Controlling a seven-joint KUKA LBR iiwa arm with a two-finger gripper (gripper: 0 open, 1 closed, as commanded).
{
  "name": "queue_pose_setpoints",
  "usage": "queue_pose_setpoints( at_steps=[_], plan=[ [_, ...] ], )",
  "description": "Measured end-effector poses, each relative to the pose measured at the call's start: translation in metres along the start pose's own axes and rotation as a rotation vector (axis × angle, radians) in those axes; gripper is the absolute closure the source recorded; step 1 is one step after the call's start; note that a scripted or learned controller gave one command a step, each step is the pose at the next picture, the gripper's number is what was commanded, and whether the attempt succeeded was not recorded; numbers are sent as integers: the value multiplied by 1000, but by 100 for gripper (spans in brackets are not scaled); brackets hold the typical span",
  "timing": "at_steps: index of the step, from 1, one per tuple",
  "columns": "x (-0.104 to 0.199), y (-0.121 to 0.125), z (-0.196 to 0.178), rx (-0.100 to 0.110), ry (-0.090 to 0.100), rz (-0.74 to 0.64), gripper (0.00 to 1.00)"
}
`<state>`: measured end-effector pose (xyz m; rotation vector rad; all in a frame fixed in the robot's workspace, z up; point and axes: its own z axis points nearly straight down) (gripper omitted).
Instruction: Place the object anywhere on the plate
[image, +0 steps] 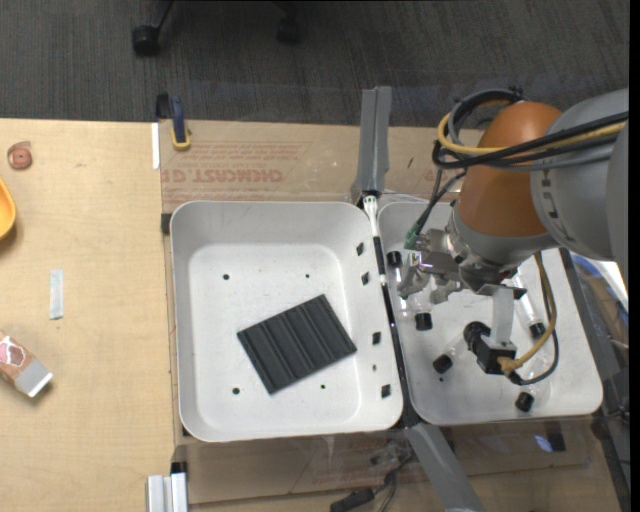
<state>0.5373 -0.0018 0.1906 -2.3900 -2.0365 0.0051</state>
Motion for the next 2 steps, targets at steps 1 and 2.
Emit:
queue_pose_setpoints(
  at_steps=[1, 2],
  plan=[
    [80, 11, 0, -1, -1, -155, 100],
    [113, 55, 60, -1, -1, -341, 100]
  ],
)
